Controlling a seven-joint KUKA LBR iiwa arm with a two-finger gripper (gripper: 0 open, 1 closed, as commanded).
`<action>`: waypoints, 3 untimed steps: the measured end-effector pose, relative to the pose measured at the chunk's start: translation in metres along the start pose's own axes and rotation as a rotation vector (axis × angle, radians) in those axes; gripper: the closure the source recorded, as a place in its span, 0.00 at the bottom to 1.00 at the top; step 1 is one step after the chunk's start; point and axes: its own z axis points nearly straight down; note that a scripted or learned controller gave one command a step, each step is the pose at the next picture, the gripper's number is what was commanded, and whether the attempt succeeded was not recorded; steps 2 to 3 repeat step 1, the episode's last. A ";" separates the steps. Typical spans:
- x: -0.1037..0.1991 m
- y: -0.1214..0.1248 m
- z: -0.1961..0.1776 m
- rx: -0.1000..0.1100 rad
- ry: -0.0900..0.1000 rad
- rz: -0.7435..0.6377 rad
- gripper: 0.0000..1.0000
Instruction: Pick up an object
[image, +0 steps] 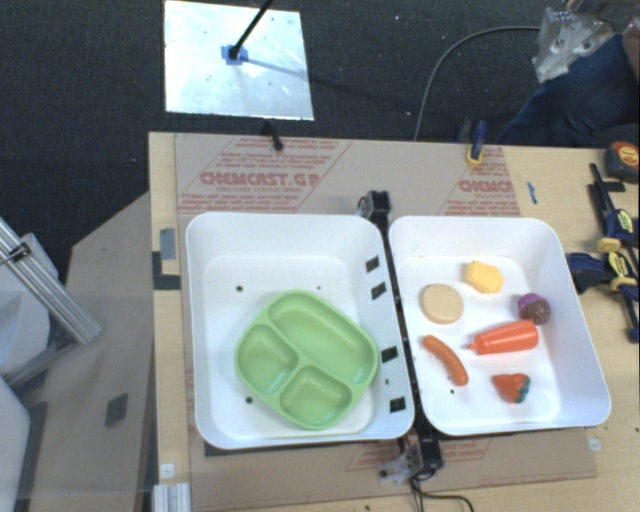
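The right bin (570, 330) holds several toy foods lying apart from one another. A yellow chunk (484, 277) lies at the back, with a tan round disc (441, 303) to its left. A purple piece (534, 308) sits near the right wall. An orange carrot (505, 338) lies across the middle. A reddish-orange sausage (445, 360) lies at a slant near the left wall. A small red piece with a green tip (511, 387) sits at the front. In the left bin (215, 300) lies a green divided plate (306, 358).
Blue and yellow clamps (610, 262) and a tape measure (625, 158) lie on the bench to the right of the bins. Another clamp (477, 148) stands behind the right bin. A shiny metal sheet (238, 60) lies on the floor at the back.
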 end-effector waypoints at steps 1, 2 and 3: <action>0.123 -0.043 0.026 0.020 0.005 -0.008 1.00; 0.123 -0.043 0.026 0.020 0.005 -0.008 1.00; 0.123 -0.043 0.026 0.020 0.005 -0.008 1.00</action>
